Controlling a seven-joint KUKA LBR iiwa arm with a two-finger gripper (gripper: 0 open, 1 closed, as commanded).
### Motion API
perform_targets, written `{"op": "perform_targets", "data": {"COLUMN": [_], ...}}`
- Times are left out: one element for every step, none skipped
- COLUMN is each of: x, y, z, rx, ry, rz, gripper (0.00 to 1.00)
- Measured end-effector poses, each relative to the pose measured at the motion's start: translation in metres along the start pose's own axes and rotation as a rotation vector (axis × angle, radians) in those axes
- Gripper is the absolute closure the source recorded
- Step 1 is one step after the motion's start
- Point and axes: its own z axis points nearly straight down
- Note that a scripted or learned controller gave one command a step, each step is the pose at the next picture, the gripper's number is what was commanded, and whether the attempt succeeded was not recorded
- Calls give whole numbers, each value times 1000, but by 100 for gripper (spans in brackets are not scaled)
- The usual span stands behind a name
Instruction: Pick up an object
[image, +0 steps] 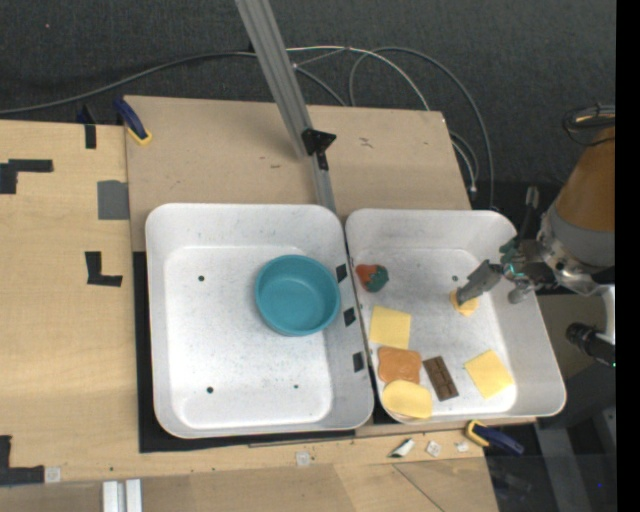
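grey kuka arm with an orange band

the rounded grey arm (585, 225) wears a broad orange band (588, 190) above a pale wrist; dark slim gripper (480, 284) carries small teal parts.

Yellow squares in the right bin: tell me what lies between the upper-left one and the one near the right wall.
In the camera view, a small dark brown block lies between the upper-left yellow square and the right-hand yellow square, slightly below the line joining them, on the right bin's floor.

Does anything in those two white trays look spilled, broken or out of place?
Nothing looks spilled or broken. The blue bowl sits upright in the left bin. The right bin holds scattered small pieces lying loose at odd angles, which looks like a deliberate jumble.
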Motion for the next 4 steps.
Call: {"op": "perform_targets", "data": {"x": [0, -10, -10, -10], "y": [0, -2, -4, -4], "z": [0, 52, 95, 122], "rx": [0, 5, 5, -1], "ry": [0, 0, 0, -2], "rz": [0, 2, 1, 1], "gripper": [0, 0, 0, 0]}}
